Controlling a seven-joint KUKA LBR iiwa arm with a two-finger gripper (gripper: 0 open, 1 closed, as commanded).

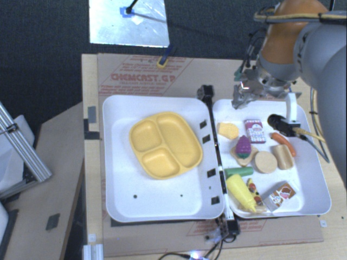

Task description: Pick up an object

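- Over the right bin's (320,196) far corner, we watch the claw (242,99) hover; whether it's apart or together, we can't tell.
- Nearest target: the red box (254,131), mid-bin, probably light, stiff; we'd pinch its long sides.

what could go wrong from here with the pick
The toys in the right bin lie packed together: the purple grapes touch a tan slice, so a grab may catch two or knock one aside. The gripper sits by the bin's far rim, above the yellow piece, and could strike that rim on descent.
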